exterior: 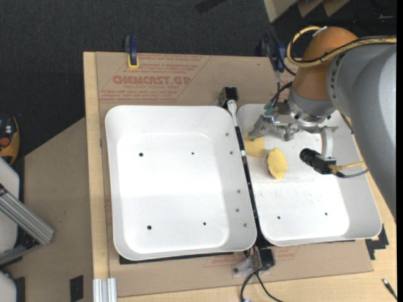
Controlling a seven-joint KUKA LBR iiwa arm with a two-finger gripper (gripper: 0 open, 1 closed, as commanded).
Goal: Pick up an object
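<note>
Two yellow objects lie in the right bin (315,225). A blocky yellow piece (254,146) rests against the bin's left wall, and an oval yellow piece (277,163) lies just to its right. My gripper (274,133) hangs over the back of this bin, right above and behind the two pieces. Its fingers (257,131) are spread open with nothing between them. The left fingertip is just above the blocky piece.
The left bin (170,181) sits beside the right one, and they meet along a black rim (242,162). A black fitting with a yellow cable (318,160) hangs off the wrist, right of the oval piece. The grey arm (368,106) covers the right bin's far right corner.
</note>
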